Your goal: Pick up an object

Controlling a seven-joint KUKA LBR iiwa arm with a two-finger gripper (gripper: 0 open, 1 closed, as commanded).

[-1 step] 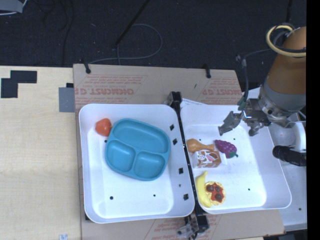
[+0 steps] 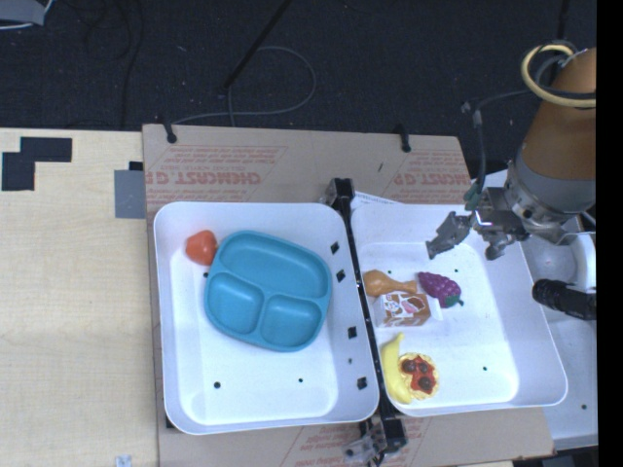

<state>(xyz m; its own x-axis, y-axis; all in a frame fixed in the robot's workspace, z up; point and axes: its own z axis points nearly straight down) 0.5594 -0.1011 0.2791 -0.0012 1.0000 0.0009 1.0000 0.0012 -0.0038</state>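
Above the far half of the right bin (image 2: 545, 358), the gripper (image 2: 470, 233) is hanging with its two fingers (image 2: 446, 236) spread apart and nothing sitting between them. One finger is reaching out toward the bin's middle, the other (image 2: 496, 249) is staying nearer the wrist. Behind them the grey arm (image 2: 555, 178) is rising toward the bin's right edge, with its orange band (image 2: 574, 76) showing above the wrist.

Just below the fingers, four small things are lying in a cluster against the left wall of the right bin. One purple bunch of grapes (image 2: 440, 286) is sitting nearest the gripper, its long axis running left to right and slightly toward the near edge. One brown chicken drumstick (image 2: 384, 282) is lying beside it on the left, pointing its thin end toward the grapes and its thick end toward the divider. One small printed packet (image 2: 404, 308) is lying flat, touching both of them on their near side. One yellow slice with red topping (image 2: 413, 373) is resting near the bin's near-left corner, apart from the other three, its long axis running from the far edge to the near edge.

Across the black divider (image 2: 352, 290), the left bin (image 2: 185, 397) is carrying two things: one blue three-compartment plate (image 2: 268, 290) at its centre, and one red-orange tomato (image 2: 201, 247) touching the plate's far-left rim.

Under both bins, one sheet of cardboard (image 2: 292, 168) is lying on the wooden bench (image 2: 68, 309).
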